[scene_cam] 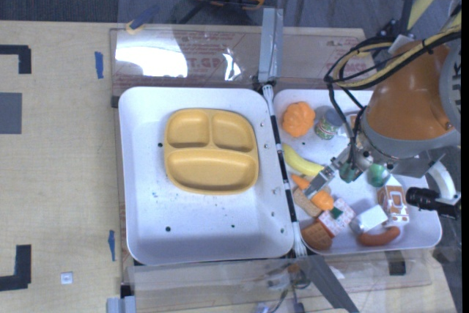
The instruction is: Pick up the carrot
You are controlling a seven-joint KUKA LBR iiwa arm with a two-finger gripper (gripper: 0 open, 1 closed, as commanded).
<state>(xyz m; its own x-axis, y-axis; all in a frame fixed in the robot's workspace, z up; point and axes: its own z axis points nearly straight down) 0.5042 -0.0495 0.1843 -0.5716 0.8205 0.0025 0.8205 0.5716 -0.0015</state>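
Where tool (pixel 327 182) descends, carrot (pixel 316 196) lies half-hidden.

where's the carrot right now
The carrot lies in the right bin, near its left wall, just below the banana and beside the gripper.

No text, label or number is legible anywhere.
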